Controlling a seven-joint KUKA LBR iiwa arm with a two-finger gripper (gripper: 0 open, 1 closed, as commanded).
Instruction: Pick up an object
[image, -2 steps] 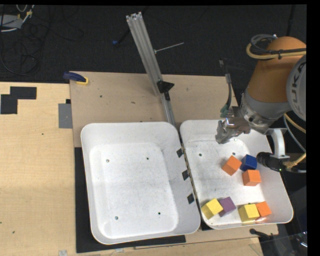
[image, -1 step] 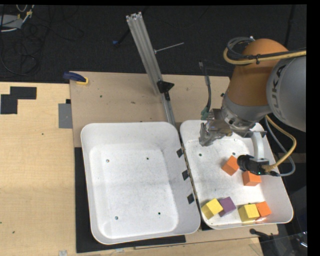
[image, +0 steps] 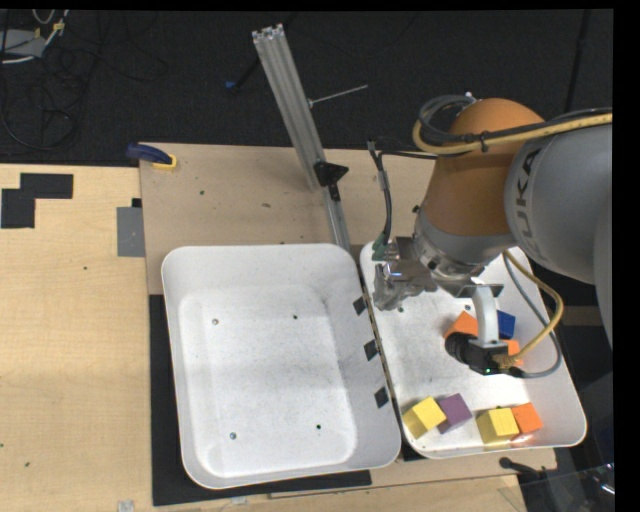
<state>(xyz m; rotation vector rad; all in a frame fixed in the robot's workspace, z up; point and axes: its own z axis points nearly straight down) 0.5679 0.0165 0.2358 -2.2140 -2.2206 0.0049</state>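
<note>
Now, claw: my claw (image: 393, 285) hangs low over the far left corner of the right bin (image: 425, 365), just beside the wall it shares with the left bin (image: 260, 350). From this slant I cannot tell how far open it is, and no block shows in it.
Under the claw: bare white bin floor, as far as I can see, with nothing to take hold of.
Near row: a yellow block (image: 425, 415) touches a purple block (image: 456, 408). To their right, a second yellow block (image: 497, 426) touches an orange block (image: 527, 418). All four lie along the near wall of the right bin.
Mid-bin pair: a far orange block (image: 463, 325) and a blue block (image: 506, 323) sit side by side to the right of my claw, partly hidden by my own wrist.
Left bin: white floor with a few dark specks, to the left on the tabletop (image: 230, 190).
Step in hand: I judge this to be the reach. I am down at a grasp spot, but nothing has been picked.
Progress: early, since every block I can see rests in the bin.
Next move: I should rise clear of the shared wall and travel right or nearer to a block. The far orange block is closest. I must centre over it before coming down, because each block has a neighbour close beside it.
Risk: closing where I am would probably catch nothing.
</note>
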